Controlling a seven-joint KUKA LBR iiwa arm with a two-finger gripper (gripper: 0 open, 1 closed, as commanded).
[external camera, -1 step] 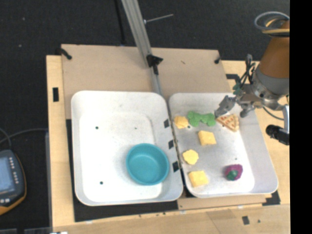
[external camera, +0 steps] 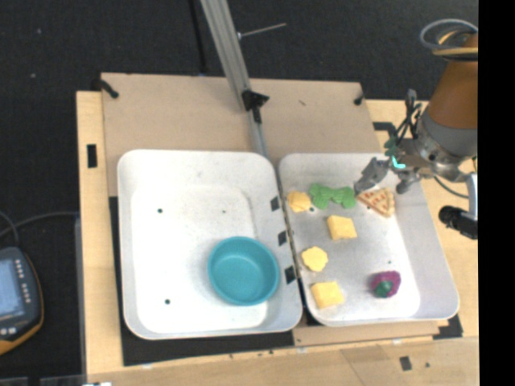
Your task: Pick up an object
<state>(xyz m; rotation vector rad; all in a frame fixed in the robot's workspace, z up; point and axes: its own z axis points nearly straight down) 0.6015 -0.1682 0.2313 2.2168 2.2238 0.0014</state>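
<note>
A bench seen from above at a slant holds two shallow white bins side by side. The left bin (external camera: 145, 175) holds a teal bowl (external camera: 243, 270) near its 5 o'clock corner. The right bin (external camera: 430, 272) holds small toy foods: a green leafy piece (external camera: 331, 195) at 11 o'clock, yellow chunks (external camera: 341, 228) scattered from the centre toward 7 o'clock, a purple piece (external camera: 385, 284) at 5 o'clock, and a tan pizza-like wedge (external camera: 378, 202) at 1 o'clock.

The grey and orange arm reaches in from 3 o'clock. Its gripper (external camera: 388, 179) hangs right over the wedge, fingers spread apart, one on each side, with nothing between them.

The wedge is probably the target. It looks like light, stiff plastic, flat and likely slippery. Closing across its two straight sides near the wide end seems safest; a pinch near the tip could squirt it sideways.
</note>
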